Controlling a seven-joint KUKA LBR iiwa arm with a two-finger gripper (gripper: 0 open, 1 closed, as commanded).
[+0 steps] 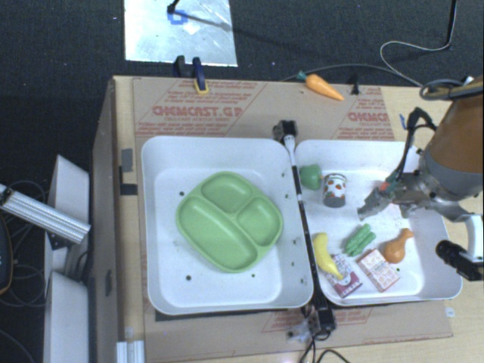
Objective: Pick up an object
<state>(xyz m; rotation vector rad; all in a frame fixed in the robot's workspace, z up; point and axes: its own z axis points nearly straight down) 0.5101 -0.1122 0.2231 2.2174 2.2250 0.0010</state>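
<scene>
Gripper point(372, 205) sits low over the right bin point(435, 290), just above the green bean pod point(360, 239); fingers blurred against the white floor, spread cannot be told, nothing seen between them. Nearby lie a small can point(334, 189), green pepper point(310, 176), banana point(326, 252), chicken drumstick point(398, 246) and two red packets, print illegible. Left bin point(155, 225) holds a green divided plate point(229, 220); arm cut off at the right edge.
</scene>
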